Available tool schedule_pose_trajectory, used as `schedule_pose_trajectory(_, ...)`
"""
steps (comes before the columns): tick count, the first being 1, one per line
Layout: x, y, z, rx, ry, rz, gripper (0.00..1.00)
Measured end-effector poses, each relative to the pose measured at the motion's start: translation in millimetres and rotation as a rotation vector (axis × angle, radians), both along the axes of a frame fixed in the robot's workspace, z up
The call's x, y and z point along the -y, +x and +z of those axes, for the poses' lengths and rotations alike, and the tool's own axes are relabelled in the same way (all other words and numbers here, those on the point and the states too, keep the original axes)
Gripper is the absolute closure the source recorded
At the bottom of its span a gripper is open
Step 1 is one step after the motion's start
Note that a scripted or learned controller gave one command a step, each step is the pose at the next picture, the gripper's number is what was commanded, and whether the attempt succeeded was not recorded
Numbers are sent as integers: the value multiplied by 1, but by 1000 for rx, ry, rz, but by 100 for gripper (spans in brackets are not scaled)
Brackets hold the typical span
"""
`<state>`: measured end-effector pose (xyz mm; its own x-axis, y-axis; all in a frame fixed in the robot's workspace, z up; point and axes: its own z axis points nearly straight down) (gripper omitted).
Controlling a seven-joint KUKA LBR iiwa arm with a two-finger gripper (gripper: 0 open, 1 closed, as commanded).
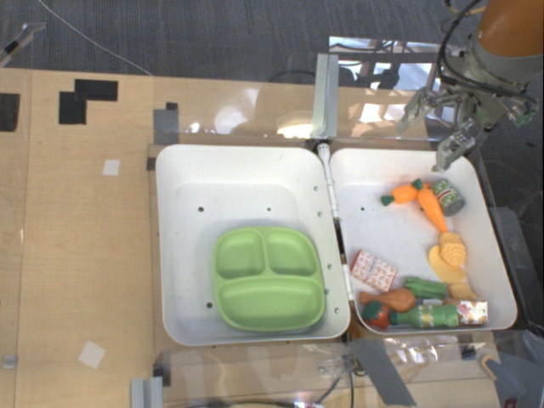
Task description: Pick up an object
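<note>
So the left bin (178,185) is holding just a green divided plate (269,279), sitting toward its near side, nowhere close to the arm.

All the clutter is sitting in the right bin (365,177). Toward the far right there's a carrot (432,209) lying at a slant, with a smaller orange veggie (402,195) just to its left and a little green can (450,195) touching it on the right. Nearer in, a yellow corn-looking piece (451,250) is lying on a flat yellow chip-shaped thing (445,268). Along the near edge it's getting crowded: a red-and-white patterned packet (373,271), a chicken drumstick (389,300), something red (377,315) tucked against it, a green pickle-like piece (425,288), and a green bottle with a label (438,314) lying on its side. Those near ones are all touching or overlapping.

The gripper (450,147) is hanging over the far right corner of the right bin, above the rim, with nothing between its fingers; they're looking spread apart to me. The carrot and can are lying just near of it, and they're the closest things. The pile on the near edge is sitting well apart from it.
</note>
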<state>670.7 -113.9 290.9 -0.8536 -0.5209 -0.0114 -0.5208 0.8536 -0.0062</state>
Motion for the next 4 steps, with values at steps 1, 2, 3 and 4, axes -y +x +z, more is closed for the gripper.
schedule_pose_trajectory(1,33,-2,-105,-12,1,78,0)
schedule_pose_trajectory(2,40,-23,-200,4,-4,172,0)
schedule_pose_trajectory(3,38,-20,-187,11,-4,175,100)
schedule_pose_trajectory(4,-32,4,-65,14,-3,189,100)
